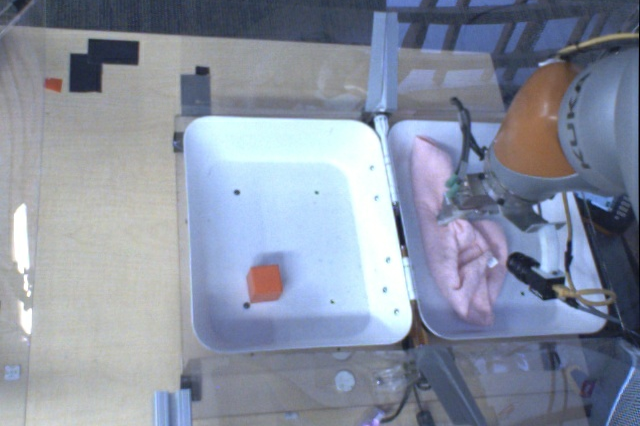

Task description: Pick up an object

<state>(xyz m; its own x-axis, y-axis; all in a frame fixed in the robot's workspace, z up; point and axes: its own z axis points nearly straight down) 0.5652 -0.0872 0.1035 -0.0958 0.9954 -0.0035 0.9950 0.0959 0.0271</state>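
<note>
A crumpled pink cloth (462,244) lies lengthwise in the right bin (560,319). My gripper (462,199) is low over the cloth's upper middle, reaching in from the right, and seems to touch the fabric. An orange cube (265,283) sits in the left bin (280,164), near its front left.
The two white bins stand side by side, divided by a metal rail (392,214). Black blocks (98,62) and a small orange tag (53,85) lie on the wooden bench at the far left. The arm's bulk covers the right bin's right side.
</note>
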